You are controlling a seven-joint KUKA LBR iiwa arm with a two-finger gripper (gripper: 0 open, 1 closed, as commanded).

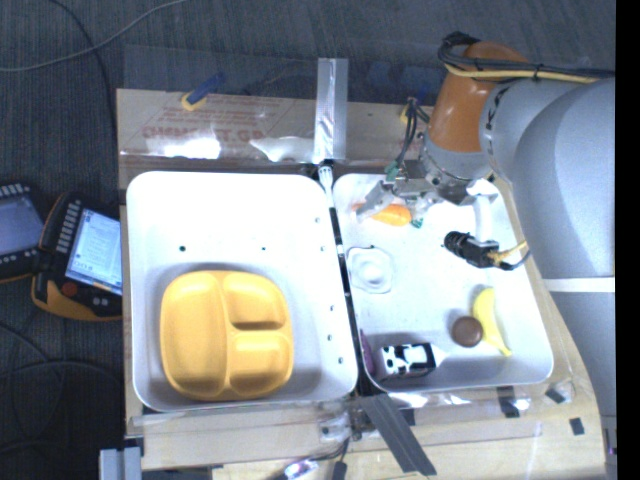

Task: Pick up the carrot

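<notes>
carrot [394, 214]: partly covered by the hand [405, 200], far end hidden
hand fingers: too small and blurred to tell open from closed
arm [560, 158]: cut off at right edge
black-and-white item [406, 359], near rim of right bin [520, 368]: too blurred to identify

The arm [560, 158] is big, round and grey, with an orange band [462, 108] and black cables [500, 63].
</notes>
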